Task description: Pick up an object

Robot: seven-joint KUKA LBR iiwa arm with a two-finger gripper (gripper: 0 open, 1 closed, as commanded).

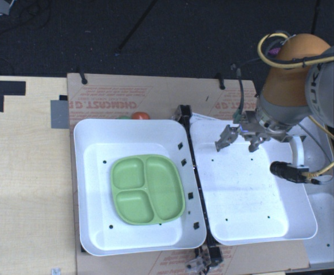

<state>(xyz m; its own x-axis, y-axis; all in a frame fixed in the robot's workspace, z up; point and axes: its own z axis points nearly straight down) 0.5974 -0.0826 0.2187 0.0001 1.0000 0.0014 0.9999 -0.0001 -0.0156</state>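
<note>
1. Your gripper [239, 141] hangs above the far edge of the right bin [293, 234], fingers spread apart with nothing between them.
2. Nearest pickable thing: the green plate [148, 189], three compartments, lying flat in the middle of the left bin [92, 153], well apart from the gripper, across the black divider [192, 176].
3. Step in hand, as I judge it: approach, no grasp begun. The next move calls for a carry across the divider and a descent onto the plate's rim, since a flat plate gives little else to pinch.
4. Hard to make out: a small red object [140, 116] sits behind the left bin's far wall, partly hidden. The orange band [295, 67] hides the wrist.
</note>
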